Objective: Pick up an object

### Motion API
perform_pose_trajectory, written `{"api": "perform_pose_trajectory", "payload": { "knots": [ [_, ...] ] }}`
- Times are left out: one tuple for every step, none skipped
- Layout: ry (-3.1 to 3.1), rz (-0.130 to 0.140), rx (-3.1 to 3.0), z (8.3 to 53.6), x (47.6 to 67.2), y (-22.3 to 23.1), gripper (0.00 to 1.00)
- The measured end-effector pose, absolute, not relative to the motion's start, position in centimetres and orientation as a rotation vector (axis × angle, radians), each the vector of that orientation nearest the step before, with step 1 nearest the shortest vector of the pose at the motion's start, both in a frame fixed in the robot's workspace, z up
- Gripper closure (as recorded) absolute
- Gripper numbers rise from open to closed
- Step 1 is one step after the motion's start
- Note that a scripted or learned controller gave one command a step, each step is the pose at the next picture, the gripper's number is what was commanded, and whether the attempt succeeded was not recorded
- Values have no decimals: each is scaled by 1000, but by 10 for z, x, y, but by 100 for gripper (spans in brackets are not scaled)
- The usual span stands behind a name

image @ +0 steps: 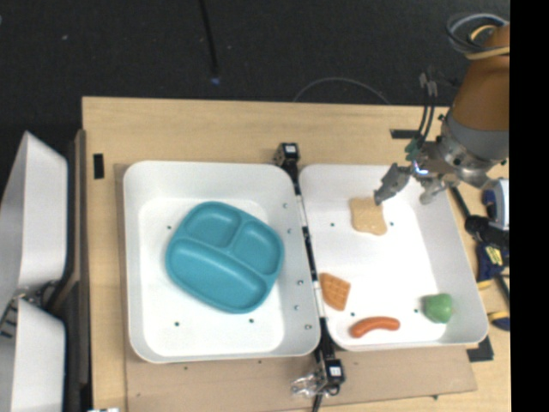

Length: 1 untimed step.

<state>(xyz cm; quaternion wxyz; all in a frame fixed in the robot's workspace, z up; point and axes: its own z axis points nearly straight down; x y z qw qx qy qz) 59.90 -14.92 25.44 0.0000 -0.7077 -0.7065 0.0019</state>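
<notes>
While apart: tan piece [370,217] below-left of gripper [410,184].

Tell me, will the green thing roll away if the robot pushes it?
Probably. The green thing looks rounded, so a nudge could roll it, though the bin wall right beside it should stop it. It looks small, so likely light.

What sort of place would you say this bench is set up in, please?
Probably a robotics lab set up for pick-and-place trials. An arm reaches over a wooden bench bearing two white bins clipped side by side, with toy food and a blue divided plate in them.
</notes>
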Motion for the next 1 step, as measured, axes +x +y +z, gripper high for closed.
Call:
{"api": "perform_pose_trajectory", "payload": {
  "knots": [
    [-2218,6,-2224,212,595,-152,0]
  ]
}}
